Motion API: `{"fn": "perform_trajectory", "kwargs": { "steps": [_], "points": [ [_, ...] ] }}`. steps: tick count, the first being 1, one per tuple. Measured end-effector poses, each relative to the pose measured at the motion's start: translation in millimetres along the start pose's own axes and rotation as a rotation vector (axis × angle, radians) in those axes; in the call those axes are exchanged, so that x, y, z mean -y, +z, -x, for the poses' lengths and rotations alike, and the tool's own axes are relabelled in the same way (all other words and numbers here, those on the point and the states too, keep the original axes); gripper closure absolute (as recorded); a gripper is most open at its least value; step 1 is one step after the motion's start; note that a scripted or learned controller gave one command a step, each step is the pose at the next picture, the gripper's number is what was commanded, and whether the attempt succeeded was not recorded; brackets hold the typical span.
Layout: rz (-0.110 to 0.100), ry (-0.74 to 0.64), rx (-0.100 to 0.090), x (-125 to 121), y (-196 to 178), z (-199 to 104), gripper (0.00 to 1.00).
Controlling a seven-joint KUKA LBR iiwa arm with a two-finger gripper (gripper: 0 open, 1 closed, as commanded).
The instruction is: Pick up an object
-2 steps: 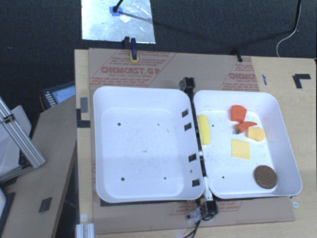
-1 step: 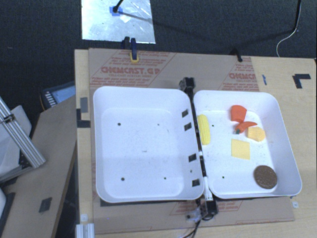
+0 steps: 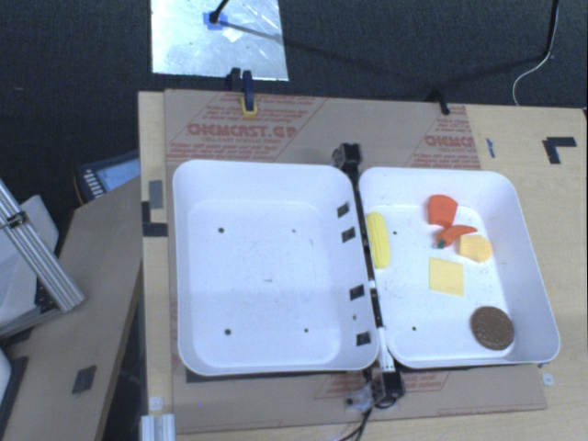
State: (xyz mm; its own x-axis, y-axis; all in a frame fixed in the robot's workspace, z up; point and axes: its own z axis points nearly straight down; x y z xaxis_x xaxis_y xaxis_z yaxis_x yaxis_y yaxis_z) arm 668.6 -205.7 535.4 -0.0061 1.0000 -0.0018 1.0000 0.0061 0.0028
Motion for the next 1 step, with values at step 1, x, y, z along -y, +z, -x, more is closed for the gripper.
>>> {"fn": "perform_trajectory", "kwargs": {
  "steps": [1],
  "points": [
    [0.0,0.0,0.0,0.0,0.0,0.0,1.0]
  ]
}}
